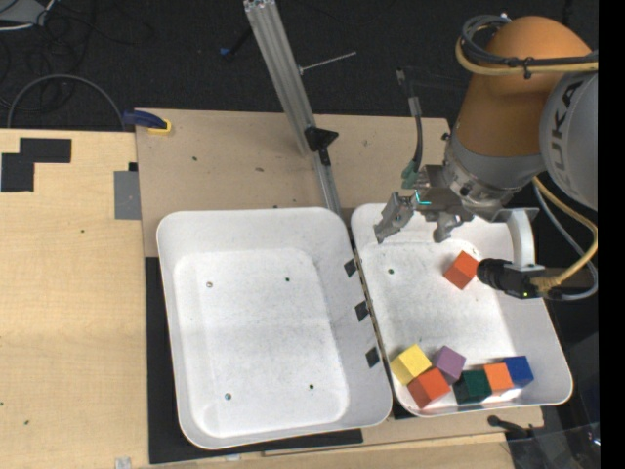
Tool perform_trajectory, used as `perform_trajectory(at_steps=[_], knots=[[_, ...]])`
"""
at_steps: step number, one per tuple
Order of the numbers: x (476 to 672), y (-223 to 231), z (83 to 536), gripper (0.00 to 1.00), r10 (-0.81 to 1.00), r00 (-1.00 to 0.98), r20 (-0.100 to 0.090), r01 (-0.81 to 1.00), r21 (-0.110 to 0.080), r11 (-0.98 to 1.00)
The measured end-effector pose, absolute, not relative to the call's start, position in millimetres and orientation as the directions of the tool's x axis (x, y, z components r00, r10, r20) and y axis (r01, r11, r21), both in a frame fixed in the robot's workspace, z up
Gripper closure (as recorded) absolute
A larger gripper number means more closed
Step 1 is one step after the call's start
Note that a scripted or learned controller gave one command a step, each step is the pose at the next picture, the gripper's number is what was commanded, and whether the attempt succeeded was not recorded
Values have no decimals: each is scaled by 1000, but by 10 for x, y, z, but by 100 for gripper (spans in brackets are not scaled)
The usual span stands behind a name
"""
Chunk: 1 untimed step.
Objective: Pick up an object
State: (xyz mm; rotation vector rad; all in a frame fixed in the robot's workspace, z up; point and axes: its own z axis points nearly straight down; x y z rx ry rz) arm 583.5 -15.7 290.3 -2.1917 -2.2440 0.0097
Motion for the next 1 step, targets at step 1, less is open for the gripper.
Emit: perform_trajectory(at_steps=[1], knots=[[5837, -149, 2999, 100, 999, -34, -1, 999, -10, 34]])
